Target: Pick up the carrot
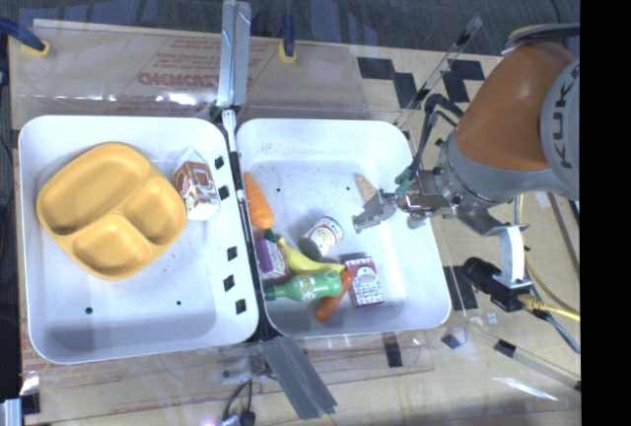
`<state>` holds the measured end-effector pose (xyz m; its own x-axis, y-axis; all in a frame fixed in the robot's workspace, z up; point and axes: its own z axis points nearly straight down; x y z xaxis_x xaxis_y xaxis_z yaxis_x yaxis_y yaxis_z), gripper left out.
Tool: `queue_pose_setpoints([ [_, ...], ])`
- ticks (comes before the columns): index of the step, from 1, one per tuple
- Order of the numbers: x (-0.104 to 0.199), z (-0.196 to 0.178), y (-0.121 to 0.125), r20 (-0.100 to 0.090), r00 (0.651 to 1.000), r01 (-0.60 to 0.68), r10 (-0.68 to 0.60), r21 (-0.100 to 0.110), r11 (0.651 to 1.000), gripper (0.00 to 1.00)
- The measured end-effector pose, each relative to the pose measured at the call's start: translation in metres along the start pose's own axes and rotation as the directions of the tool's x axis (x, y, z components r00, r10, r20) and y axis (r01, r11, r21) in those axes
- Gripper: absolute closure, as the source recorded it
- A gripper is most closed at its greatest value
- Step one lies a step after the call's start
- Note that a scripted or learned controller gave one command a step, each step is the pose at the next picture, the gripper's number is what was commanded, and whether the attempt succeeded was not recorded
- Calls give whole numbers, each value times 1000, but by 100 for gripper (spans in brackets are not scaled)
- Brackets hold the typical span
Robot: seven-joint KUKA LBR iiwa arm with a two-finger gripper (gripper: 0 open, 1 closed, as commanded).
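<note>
by the right bin's (419,306) left wall, carrot (259,203) (hand (375,213) apparently empty).

two bins sit side by side on your worktop.
your left bin (59,316) holds a tray (110,208) and carton (196,187); your right bin (325,140) holds the carrot (258,201) along its left wall, a can (322,236) just right of it.

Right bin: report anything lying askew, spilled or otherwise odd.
Nothing looks spilled or damaged. The right bin holds a loose jumble: the green bottle lies on its side, the banana rests across the pile, and the carrot lies by the left wall. The pincer is apart from the carrot.
</note>
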<state>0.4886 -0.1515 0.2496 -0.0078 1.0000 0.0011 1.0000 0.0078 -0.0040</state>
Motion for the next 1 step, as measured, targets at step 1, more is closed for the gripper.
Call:
queue_pose_setpoints([
  [1, -6, 21, 29, 2, 1000, 21, -21, -1, 1000, 0],
])
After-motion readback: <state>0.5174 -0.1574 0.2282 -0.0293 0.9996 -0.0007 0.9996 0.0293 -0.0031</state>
